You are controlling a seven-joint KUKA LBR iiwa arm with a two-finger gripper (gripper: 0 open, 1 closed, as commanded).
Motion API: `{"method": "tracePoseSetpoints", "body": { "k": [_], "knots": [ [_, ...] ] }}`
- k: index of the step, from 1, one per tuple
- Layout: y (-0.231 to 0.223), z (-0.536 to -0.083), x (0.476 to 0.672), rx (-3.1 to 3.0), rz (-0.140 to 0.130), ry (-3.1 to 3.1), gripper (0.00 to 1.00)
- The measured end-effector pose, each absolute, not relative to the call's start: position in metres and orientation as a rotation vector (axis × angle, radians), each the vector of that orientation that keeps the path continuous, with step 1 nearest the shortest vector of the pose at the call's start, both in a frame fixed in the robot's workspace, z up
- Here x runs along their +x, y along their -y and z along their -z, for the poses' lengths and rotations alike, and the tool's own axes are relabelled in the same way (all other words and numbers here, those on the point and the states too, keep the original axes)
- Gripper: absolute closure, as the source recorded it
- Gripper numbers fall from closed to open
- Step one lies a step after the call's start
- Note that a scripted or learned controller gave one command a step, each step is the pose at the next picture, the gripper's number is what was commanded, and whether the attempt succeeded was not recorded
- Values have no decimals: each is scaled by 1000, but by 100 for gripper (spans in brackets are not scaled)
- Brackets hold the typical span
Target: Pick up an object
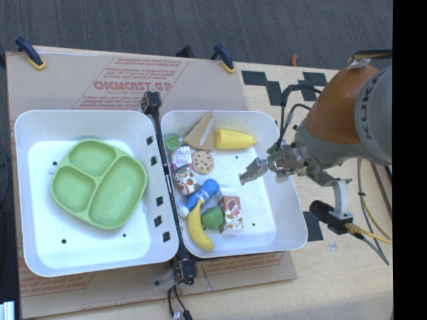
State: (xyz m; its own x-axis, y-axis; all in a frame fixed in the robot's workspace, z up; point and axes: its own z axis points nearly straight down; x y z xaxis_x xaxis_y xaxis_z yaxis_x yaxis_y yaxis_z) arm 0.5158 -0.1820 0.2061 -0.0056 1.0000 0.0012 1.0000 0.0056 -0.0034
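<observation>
- The grey arm with its orange band (341, 105) reaches in from the right of the frame, its wrist over the right rim of the right-hand shallow white bin (283, 209).
- The jaws (255, 170) hang over the bare right part of that bin, right of centre in the frame; they look slightly parted, with nothing between them.
- A yellow plastic cone-like toy (233, 139) lies near the bin's upper edge, up and to the left of the jaws and apart from them.
- Just left of it, a tan wedge-shaped piece (200, 133) leans toward the bin's upper left corner, with a small round green object (173, 141) beside it.
- Below these sit a round brown cookie toy (203, 161) and a small printed white and red packet (181, 165) along the bin's left wall.
- Lower down, a blue and white bottle-shaped toy (203, 194) lies tilted, touching a yellow toy banana (197, 229) that curves toward the bin's lower edge.
- A green rounded toy (212, 217) sits between the banana and a small white carton with red print (231, 215).
- The left-hand shallow white bin (40, 245) holds a light green divided plate with three compartments (100, 183).
- Both bins rest on a brown cardboard sheet with red printing (127, 82), clipped to the light wooden surface (340, 272) at the frame's upper edge.
</observation>
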Motion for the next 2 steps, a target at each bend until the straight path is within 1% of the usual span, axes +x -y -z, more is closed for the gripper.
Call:
{"method": "tracePoseSetpoints", "body": {
  "k": [1,2],
  "knots": [
    [172,-91,567,-2211,-4,2228,0],
    [172,-102,568,-2207,-5,2232,100]
  ]
}}
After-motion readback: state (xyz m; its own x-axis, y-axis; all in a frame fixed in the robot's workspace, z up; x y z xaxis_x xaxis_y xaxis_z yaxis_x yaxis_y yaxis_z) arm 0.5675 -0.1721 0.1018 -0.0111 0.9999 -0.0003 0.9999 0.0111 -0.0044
